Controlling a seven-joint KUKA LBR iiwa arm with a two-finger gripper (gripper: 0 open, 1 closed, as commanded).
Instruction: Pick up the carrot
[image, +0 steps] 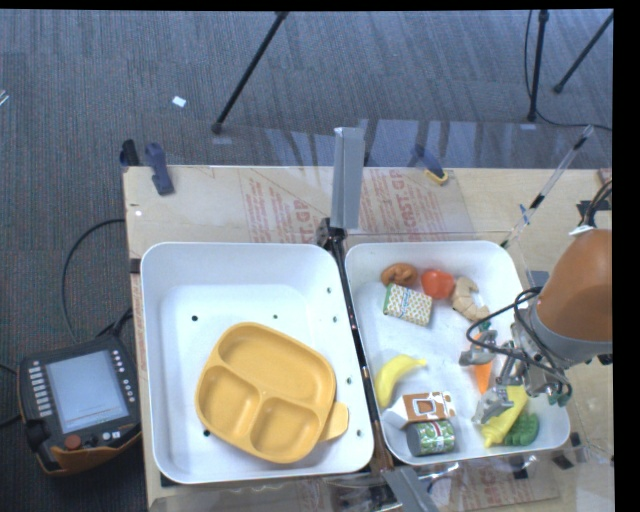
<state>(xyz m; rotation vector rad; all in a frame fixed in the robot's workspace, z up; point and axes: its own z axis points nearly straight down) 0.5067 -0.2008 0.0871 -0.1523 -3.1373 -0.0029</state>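
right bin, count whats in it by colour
Right bin, some items partly hidden by the gripper:
Yellow: 2, banana, yellow item
Orange: 1, carrot
Red: 1
Brown or tan: 2
Green: 2
Patterned boxes: 2
Total: 10

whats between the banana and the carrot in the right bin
Bare white bin floor, seen in the camera view: nothing lies between the banana and the carrot. The small carton sits just below that stretch, nearer the bin's front.
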